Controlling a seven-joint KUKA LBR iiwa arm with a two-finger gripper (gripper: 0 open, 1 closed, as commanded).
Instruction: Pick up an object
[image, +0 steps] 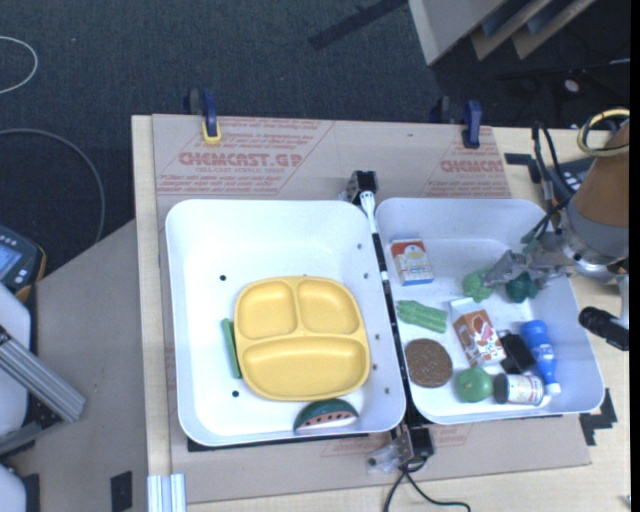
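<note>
- Two shallow white bins sat side by side on the bench, the left bin and the right bin, their inner walls touching down the middle.
- The left bin held a yellow divided plate near its centre, with a green strip lying along the plate's left edge and a watermelon slice toy just below the plate, by the bin's front wall.
- The right bin was crowded: a small red-and-white carton toward the back, a green pod-shaped piece below it, a brown round disc near the front left, a printed snack packet beside the disc, a green ball at the front, a small bottle lying on its side next to the ball, and a blue bottle by the right wall with a black object just left of it.
- The arm reached in from the right, its gripper low over the back right part of the right bin.
- A dark green round object and a lighter green object lay right at the gripper's tip; from where I stood I could not tell how wide the tool stood or whether it had hold of either.
</note>
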